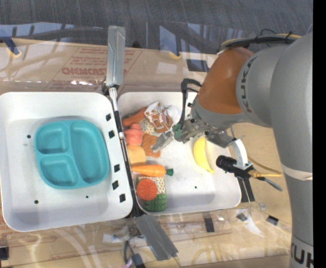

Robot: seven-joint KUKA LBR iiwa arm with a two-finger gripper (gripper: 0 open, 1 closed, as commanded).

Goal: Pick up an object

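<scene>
The right bin (207,191) holds several toy foods: an orange carrot (149,171), a red tomato (147,189) on a green piece (157,202), a pink piece (133,135), a brown-and-white snack packet (158,119) and a yellow banana (202,154). My gripper (165,141) reaches in from the right, low over the pile beside the packet. Its grey fingers (161,143) point left toward an orange-brown piece (149,140). Whether anything sits between them is unclear.
The left bin (12,149) holds a teal divided plate (70,152). A second carrot (133,118) lies at the right bin's back left. The arm's orange band (224,85) and grey body cover the right bin's back right corner.
</scene>
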